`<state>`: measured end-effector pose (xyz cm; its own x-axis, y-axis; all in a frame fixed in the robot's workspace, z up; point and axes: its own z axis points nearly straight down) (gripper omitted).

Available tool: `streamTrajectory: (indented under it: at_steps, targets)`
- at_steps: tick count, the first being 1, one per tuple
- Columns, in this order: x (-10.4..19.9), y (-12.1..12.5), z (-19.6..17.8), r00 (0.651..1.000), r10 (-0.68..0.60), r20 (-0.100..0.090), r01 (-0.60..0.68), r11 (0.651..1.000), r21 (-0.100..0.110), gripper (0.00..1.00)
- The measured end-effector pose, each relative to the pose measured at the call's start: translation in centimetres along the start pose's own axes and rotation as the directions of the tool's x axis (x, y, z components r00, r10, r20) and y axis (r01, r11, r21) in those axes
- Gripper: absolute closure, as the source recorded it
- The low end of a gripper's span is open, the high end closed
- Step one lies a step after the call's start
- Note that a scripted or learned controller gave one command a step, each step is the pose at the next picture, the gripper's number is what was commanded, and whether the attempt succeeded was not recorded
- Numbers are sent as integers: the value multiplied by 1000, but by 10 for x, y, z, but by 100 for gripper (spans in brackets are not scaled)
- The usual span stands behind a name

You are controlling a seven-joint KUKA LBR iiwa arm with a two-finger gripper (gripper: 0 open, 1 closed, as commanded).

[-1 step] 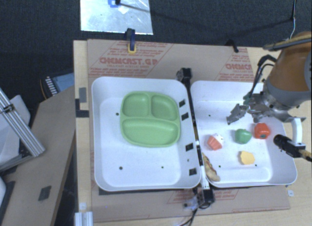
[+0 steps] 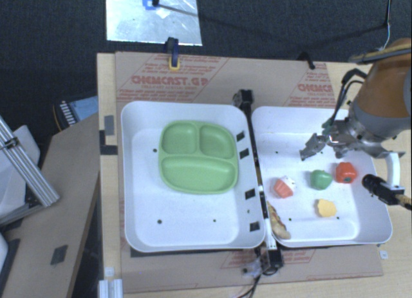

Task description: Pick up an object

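Observation:
My gripper [image 2: 324, 150] hangs over the right bin [image 2: 290, 123], near its back right part, and it looks open with nothing between its fingers. Just in front of it lie a green round object [image 2: 320, 178] and a red tomato-like object [image 2: 346, 172]. To the left of those sits a red and white object [image 2: 283, 188]. A yellow piece [image 2: 326, 208] rests nearer the front. At the bin's front left corner lies a brownish banana-like piece [image 2: 279, 223].
The left bin [image 2: 141, 219] holds a green divided plate [image 2: 197, 157]. A black ridge with clips [image 2: 252, 161] separates the two bins. A black part of the arm [image 2: 380, 188] juts out over the right bin's right rim.

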<state>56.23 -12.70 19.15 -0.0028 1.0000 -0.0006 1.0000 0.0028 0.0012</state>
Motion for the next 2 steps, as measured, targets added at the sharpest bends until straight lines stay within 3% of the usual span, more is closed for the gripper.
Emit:
streamTrajectory:
  at_steps: [2]
  targets:
    - [-2,3,86,1000,1,-1,-1,1000,2,0]
